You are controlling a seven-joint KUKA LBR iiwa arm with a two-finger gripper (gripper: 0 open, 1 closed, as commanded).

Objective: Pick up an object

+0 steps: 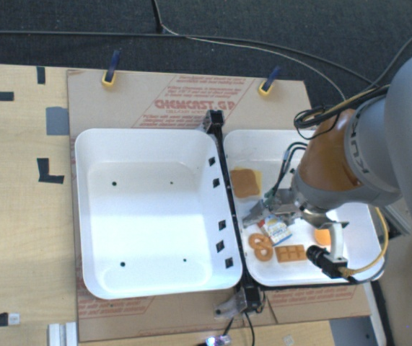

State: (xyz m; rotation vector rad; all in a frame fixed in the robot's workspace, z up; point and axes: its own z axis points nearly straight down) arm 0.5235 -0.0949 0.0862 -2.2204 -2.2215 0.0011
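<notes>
Looming largest at the right, nearest the lens, is the grey arm (393, 150) with its orange band (325, 161), reaching down into the right bin (364, 254). Its end effector (281, 206) sits low among a small heap of objects. Whether it is spread or pinched cannot be told, nor whether it touches anything. Just beside it lie a tan block (245, 182), a small wrapped packet (278, 231), a ring-shaped biscuit (261, 246), a flat orange cracker (290, 254) and an orange cube (322, 236). All look light toys. The block seems stiff and easiest to grip across its sides; the packet probably slippery. The left bin (90, 150) rests on the counter (18, 207).
</notes>
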